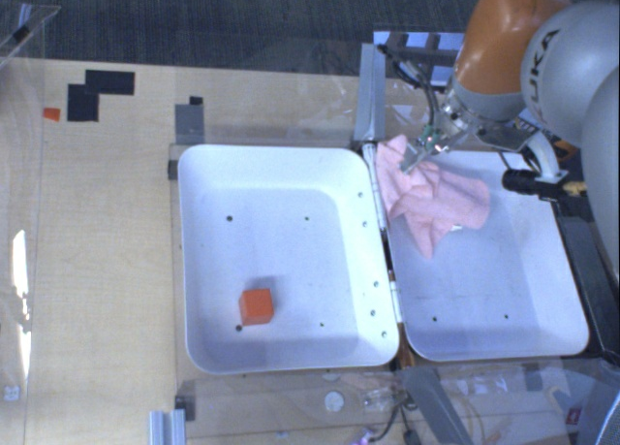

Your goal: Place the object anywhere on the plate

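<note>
With the pincer down on the upper edge of the pink cloth in the right bin, its grip impossible to make out, placing looks unstarted; no plate is recognisable.

Orange cube, seemingly pink cloth

**Arm bent low from the right**

The grey arm reached in from the right, its orange band above the wrist. The gripper pointed down and leftward, at the upper left of the right side, its small fingertips too blurred to read
</note>
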`<state>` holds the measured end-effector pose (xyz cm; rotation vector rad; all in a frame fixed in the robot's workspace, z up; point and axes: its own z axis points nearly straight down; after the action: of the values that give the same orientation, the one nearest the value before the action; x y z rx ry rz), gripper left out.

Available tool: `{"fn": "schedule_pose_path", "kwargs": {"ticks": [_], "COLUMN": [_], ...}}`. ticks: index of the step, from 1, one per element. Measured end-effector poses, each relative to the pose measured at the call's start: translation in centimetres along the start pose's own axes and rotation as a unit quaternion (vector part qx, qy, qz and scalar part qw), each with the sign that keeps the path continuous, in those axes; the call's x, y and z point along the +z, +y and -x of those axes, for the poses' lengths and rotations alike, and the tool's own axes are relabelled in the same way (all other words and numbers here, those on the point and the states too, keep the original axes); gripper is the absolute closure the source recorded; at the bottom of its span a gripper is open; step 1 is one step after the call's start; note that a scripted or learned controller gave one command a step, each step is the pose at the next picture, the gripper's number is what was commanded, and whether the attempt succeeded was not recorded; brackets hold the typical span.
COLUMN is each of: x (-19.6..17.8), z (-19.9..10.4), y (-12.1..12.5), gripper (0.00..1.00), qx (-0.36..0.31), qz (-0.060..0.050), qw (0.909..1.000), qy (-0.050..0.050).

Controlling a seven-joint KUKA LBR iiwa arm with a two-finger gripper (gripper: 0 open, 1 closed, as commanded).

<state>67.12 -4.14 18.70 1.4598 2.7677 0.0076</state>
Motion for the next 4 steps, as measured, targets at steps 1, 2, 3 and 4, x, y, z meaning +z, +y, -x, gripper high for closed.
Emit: {"fn": "schedule_pose_path", "kwargs": {"ticks": [1,2,3,4], "x": [-4.0,-4.7,-3.6,-3.9], "z": [0.1,-5.8,-10.7,-15.7], "y": [0.4,1.8,3.1,4.1], "gripper": [1.00,1.00,1.00,1.00], "qx": [-0.003,-0.203,-0.395,-0.467], "qz": [0.001,0.001,0.001,0.002], "qw": [1.0000,0.9792,0.9187,0.8842], "qy": [0.000,0.001,0.002,0.002]}}
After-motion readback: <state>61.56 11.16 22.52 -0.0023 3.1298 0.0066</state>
